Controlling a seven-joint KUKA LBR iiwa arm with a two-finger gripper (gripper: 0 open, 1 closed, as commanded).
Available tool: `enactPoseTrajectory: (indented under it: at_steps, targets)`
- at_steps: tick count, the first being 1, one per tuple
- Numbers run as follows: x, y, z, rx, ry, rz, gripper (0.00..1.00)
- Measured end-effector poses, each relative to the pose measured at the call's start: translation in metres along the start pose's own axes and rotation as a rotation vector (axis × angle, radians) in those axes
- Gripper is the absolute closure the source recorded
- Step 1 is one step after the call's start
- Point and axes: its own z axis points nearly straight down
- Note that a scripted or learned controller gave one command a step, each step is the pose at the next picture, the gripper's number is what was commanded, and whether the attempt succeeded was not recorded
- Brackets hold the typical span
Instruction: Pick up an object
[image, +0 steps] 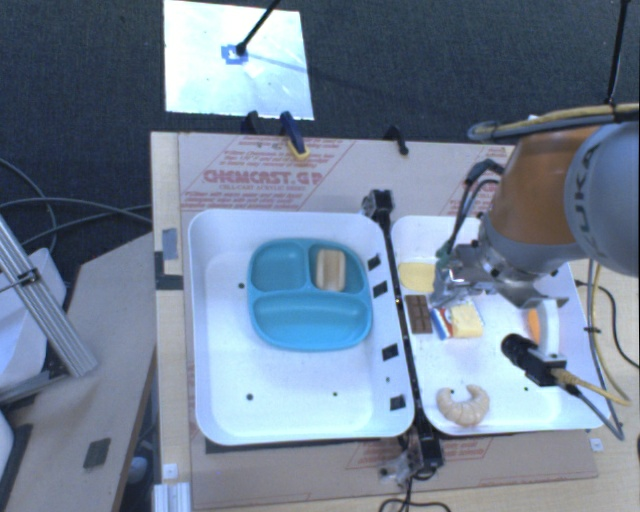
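The arm (560, 200) hangs over the right bin (500, 405), its gripper (452, 285) low at centre-right of the frame, just above the yellow block (465, 320). Whether the jaws are wide or narrow I cannot tell. This looks like the reaching step; next comes closing on the block and lifting.

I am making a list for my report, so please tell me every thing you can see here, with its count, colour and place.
bins: two, white, side by side on the bench
plate: one, blue, divided, in the left bin
bread piece: one, tan, in the plate's upper right compartment
croissant: one, tan, right bin, near the front
cheese block: one, yellow, right bin, upper left
chocolate bar: one, brown, right bin, by the divider
arm: one, grey and orange, over the right bin
gripper: one, metal, over the right bin's items
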Motion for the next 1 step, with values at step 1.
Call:
enactPoseTrajectory:
  at_steps: [1]
  targets:
    - [-0.0031, -0.0064, 0.0022, 0.000, -0.001, 0.005, 1.00]
